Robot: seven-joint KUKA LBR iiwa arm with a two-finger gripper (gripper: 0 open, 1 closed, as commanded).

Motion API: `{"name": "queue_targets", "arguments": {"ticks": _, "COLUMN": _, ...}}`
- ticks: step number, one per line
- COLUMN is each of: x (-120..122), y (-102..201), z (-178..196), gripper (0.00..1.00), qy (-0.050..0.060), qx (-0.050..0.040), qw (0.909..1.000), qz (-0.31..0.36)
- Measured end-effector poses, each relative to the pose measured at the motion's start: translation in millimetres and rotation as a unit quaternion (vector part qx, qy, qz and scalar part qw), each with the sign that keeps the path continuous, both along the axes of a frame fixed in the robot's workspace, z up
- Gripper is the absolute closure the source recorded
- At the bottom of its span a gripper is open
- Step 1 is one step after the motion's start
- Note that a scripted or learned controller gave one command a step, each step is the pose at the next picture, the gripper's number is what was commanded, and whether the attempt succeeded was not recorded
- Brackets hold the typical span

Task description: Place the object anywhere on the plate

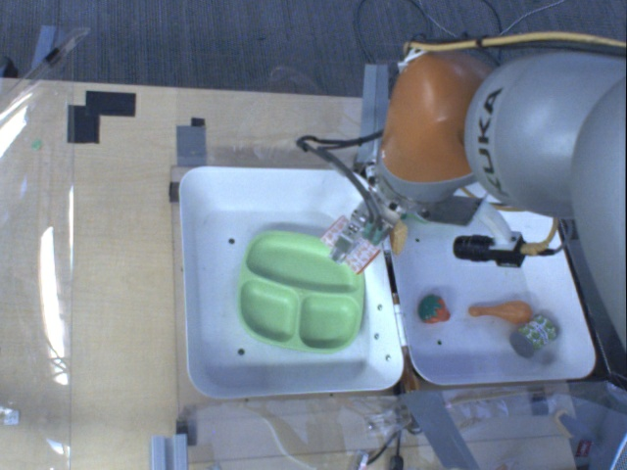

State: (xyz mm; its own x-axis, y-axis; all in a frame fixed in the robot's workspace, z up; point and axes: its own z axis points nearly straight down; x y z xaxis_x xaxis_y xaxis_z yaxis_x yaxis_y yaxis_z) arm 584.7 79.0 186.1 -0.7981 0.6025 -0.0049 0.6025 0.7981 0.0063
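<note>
Here the gripper (355, 235), clamped on a small pink-and-white packet (350, 244) at the green plate's (294, 306) upper right rim, should shift further over the plate before letting go.

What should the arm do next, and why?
Probably ease slightly down and let go: the gripper hangs over the upper right rim of the green divided plate with a small pink-and-white packet at its tip, seemingly between the fingers.

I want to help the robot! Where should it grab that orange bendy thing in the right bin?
Probably by the thin neck of the orange object, coming straight down from above. It lies flat on the right bin floor, fat end to the right, narrow end to the left, so fingers could close across the narrow part.
</note>
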Motion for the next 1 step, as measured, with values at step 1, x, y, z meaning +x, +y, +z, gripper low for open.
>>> {"name": "queue_targets", "arguments": {"ticks": 1, "x": 0.1, "y": -0.3, "z": 0.1, "gripper": 0.00, "qy": 0.000, "qx": 0.0000, "qw": 1.0000, "qz": 0.000}}
